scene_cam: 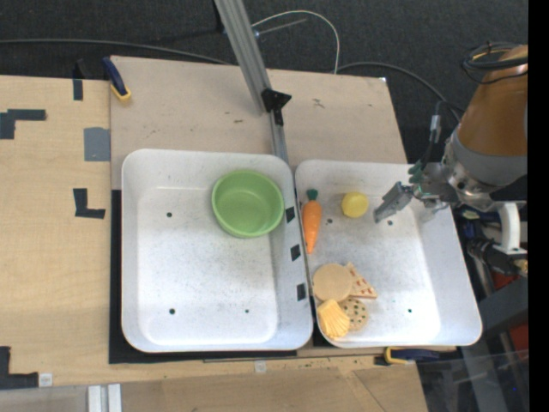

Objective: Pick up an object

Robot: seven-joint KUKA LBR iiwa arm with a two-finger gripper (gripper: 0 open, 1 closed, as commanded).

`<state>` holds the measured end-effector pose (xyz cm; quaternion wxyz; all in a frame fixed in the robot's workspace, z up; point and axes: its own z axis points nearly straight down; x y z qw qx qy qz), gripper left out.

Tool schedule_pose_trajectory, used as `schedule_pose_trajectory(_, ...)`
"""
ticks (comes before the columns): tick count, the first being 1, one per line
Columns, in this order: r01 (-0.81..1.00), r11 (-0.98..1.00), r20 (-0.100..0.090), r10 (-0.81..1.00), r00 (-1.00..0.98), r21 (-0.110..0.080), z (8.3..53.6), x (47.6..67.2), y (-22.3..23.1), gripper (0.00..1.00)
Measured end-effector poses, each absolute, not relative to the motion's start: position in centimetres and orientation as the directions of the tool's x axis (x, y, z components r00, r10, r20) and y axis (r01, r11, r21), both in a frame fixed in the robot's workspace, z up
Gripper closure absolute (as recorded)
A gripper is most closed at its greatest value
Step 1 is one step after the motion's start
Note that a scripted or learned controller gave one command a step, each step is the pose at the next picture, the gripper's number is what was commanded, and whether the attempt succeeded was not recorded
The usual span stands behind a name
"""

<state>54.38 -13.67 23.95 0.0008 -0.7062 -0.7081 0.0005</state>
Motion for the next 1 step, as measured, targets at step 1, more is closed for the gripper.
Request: schedule_pose_trajectory(1,1.000,0.002,0.000,1.000,-0.002,-0.002,23.95,54.38,-13.69,0.00)
